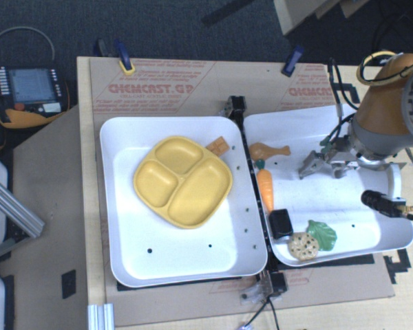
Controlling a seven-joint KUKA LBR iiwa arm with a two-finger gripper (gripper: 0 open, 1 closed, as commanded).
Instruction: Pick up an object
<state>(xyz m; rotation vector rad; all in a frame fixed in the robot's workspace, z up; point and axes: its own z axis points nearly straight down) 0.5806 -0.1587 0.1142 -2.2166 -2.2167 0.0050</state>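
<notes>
Over the right white bin [344,126] the arm's pincer [323,165] hangs, fingers spread apart, gripping nothing.

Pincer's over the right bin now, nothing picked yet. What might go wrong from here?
1. The carrot, black block, cookie and green piece crowd the right bin's left and front walls, so the pincer may hit a wall.
2. Cookie and green piece touch; a grasp may catch both.
3. The pincer hangs over bare floor, so closing here likely grabs nothing.
</notes>
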